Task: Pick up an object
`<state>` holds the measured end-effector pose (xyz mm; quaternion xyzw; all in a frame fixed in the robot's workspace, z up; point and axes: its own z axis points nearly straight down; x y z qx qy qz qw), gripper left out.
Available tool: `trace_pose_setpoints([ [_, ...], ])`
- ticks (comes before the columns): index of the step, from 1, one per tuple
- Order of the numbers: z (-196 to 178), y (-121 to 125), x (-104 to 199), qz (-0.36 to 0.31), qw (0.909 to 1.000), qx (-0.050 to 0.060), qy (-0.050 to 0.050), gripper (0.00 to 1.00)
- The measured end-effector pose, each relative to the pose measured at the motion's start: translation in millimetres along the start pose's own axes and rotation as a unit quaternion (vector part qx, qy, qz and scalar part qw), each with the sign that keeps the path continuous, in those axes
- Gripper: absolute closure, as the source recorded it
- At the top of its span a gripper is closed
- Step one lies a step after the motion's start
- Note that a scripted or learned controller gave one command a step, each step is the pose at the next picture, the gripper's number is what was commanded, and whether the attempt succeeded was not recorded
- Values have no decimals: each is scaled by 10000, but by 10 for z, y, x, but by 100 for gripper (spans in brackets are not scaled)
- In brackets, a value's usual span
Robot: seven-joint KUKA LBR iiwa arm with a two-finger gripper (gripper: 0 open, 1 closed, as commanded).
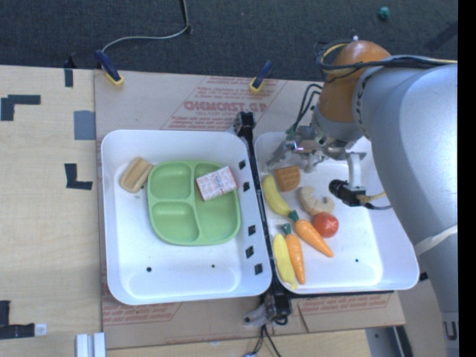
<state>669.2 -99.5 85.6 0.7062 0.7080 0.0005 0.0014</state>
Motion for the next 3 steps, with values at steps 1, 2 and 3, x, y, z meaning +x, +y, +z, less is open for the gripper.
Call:
trace_pose_setpoints([
  [1,-2,-205,38,10,10000,2,-3,0],
  [2,-6,-264,1,4,10000,-3,-3,0],
  [3,-6,-285,-48,1,10000,-5,0,0],
])
